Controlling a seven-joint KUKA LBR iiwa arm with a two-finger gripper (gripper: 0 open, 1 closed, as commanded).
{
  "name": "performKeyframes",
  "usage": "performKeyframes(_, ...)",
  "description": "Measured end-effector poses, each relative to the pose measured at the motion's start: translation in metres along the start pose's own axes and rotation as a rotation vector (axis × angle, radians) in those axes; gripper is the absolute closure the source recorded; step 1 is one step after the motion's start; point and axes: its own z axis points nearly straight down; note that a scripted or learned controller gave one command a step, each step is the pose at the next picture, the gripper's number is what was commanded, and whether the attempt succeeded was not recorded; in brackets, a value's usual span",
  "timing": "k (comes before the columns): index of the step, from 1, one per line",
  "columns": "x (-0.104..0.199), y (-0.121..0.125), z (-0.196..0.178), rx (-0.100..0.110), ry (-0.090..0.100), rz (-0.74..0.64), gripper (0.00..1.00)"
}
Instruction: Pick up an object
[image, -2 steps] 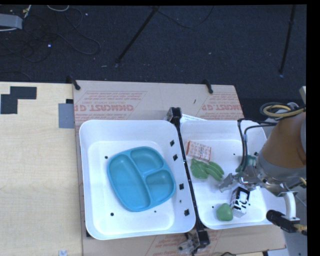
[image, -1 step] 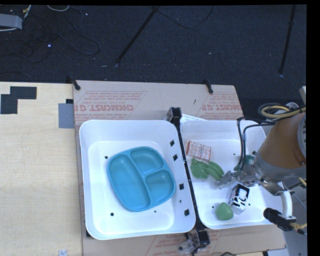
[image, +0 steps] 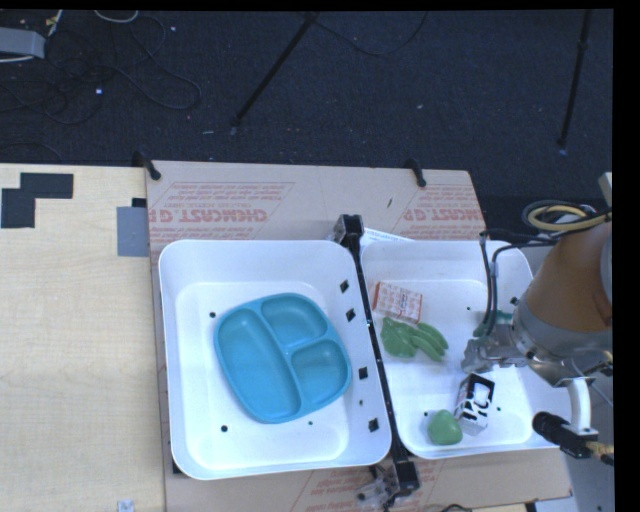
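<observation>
In the right bin (image: 440, 270) lie a red-and-white packet (image: 397, 299), a green leafy toy (image: 412, 338), a round green object (image: 444, 428) and a small black-and-white box (image: 477, 400). My gripper (image: 487, 353) hangs over the right half of this bin. It is just right of the leafy toy and above the black-and-white box. From this angle the wrist hides its tip, and nothing is visibly held.
The left bin (image: 190, 300) holds a blue divided plate (image: 282, 355). A black divider with clips (image: 362, 340) runs between the bins. Cardboard lies under both bins. The arm's body (image: 570, 290) covers the right bin's right edge.
</observation>
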Motion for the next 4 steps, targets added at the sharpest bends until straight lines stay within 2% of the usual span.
performKeyframes(1, -0.007, 0.005, -0.044, 0.028, 0.015, -0.008, 1.00)
performKeyframes(3, -0.010, 0.010, -0.150, 0.026, 0.014, -0.009, 1.00)
performKeyframes(4, 0.033, 0.030, -0.139, 0.031, 0.016, -0.011, 1.00)
